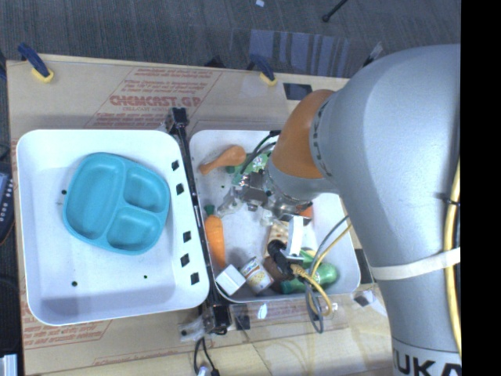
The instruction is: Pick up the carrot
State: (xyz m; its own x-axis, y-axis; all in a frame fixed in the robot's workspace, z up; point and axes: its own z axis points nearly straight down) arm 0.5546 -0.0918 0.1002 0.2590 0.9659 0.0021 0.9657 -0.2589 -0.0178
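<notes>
In the left bin (31,210) we see a blue divided plate (116,202). The carrot (215,240) lies against the right bin's (350,249) left wall, apart from the gripper (249,188) just right of it. We cannot tell how its fingers stand.

I see the carrot (214,241) as a short, stubby orange item with a smooth surface, lying flat on the white floor of the right-hand bin (344,210), slightly below the centre of the frame. I read its long axis as running nearly top to bottom in the frame, close to parallel with the bin's left wall and just beside it. Its upper end looks rounded; its lower end stops near a small white block (229,279).
</notes>
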